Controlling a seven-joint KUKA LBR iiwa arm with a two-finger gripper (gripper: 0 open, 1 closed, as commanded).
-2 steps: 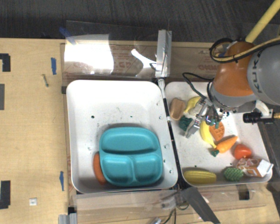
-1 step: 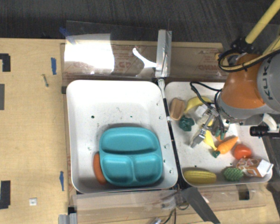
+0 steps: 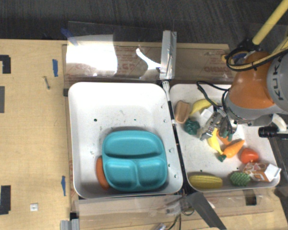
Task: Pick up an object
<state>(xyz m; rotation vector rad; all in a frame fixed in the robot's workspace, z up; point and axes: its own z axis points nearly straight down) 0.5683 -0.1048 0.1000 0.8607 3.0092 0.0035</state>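
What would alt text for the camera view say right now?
The end effector hangs low in the right bin, among toy foods: a carrot, tomato, corn cob and banana. The left bin holds a teal divided tray.

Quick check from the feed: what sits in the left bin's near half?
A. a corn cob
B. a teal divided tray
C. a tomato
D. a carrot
B: the teal divided tray lies in the left bin; the corn cob, tomato and carrot are all in the right bin.
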